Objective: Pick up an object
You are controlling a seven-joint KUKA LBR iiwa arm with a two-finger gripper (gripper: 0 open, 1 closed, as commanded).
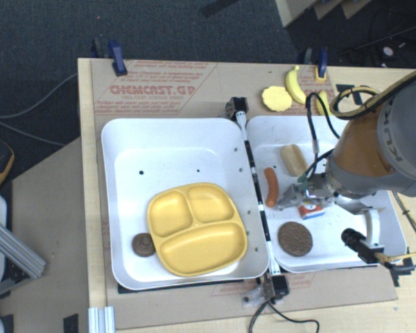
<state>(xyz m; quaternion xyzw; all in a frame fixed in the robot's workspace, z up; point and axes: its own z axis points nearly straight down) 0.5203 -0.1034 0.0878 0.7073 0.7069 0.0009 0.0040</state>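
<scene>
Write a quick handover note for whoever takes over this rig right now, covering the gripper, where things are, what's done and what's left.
Gripper: low in the right bin, beside the sausage; grip state unclear, nothing visibly held.
Right bin: sausage by the left wall, bread roll above it, brown patty in front.
Left bin: yellow divided tray, small brown cookie at its left.
On the bench behind the bins: banana, yellow disc.
Done: nothing lifted.
Left: grasp one item and raise it.
</scene>
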